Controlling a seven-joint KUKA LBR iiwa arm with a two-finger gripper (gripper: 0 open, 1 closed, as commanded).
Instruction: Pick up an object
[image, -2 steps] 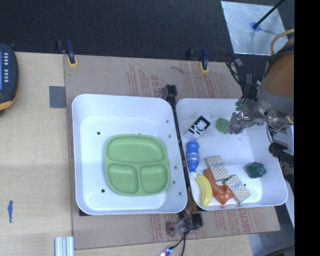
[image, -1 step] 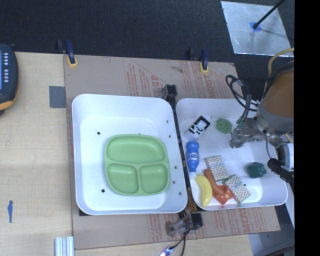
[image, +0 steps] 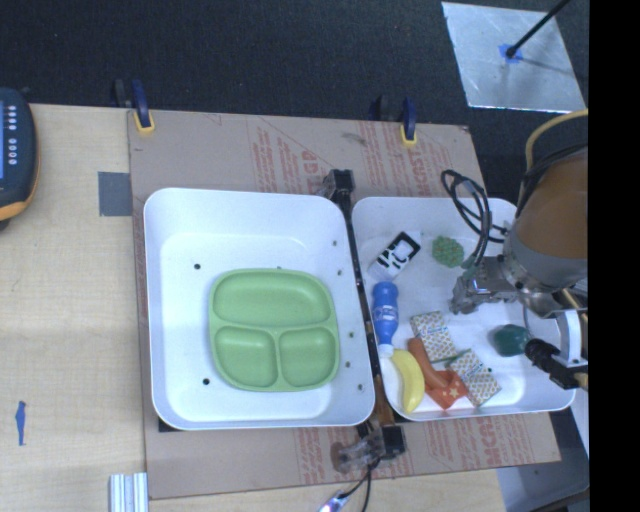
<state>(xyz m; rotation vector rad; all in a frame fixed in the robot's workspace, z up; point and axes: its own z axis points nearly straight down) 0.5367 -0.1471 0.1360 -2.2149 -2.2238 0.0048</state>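
Two white bins side by side on bench. Left bin (image: 170, 300): green divided plate (image: 273, 329), centred. Right bin (image: 535, 400): blue bottle (image: 385, 312) along left wall, yellow banana (image: 408, 381) below it, orange carrot-like piece (image: 437, 378) touching banana, two patterned packets (image: 433, 330), black-and-white card (image: 397, 253), green lump (image: 448, 250), teal object (image: 511, 340). Gripper (image: 476, 292) (finger state: cannot tell) over right bin, between green lump and packets.

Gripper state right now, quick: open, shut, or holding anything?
Gripper: cannot be told; it sits low over the right bin, near the green ball, with nothing seen between its fingers.
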